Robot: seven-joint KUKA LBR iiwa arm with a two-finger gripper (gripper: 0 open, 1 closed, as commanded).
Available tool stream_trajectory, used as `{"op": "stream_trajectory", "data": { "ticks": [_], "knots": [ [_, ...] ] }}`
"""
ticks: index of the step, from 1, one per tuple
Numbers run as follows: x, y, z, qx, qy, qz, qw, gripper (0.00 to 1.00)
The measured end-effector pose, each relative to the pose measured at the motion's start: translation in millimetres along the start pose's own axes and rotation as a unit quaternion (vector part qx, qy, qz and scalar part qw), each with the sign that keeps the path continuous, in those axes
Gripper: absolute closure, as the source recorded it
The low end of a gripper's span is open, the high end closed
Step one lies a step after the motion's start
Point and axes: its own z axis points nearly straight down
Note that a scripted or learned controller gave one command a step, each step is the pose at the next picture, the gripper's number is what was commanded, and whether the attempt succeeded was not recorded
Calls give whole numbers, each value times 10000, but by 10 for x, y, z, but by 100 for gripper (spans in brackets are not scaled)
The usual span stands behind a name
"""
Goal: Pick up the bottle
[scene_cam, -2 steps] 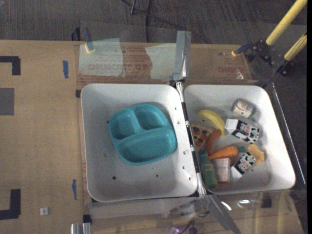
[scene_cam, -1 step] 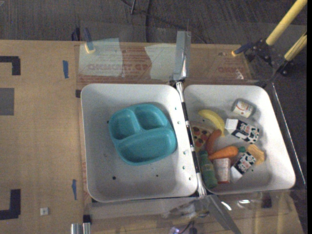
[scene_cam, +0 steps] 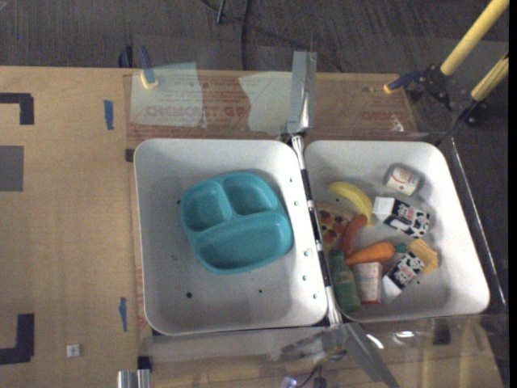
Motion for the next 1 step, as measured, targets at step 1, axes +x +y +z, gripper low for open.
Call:
{"op": "stream_trajectory", "data": {
  "ticks": [1],
  "knots": [
    [-3,11,-105,-17,-10,-5,10000,100]
  ]
}}
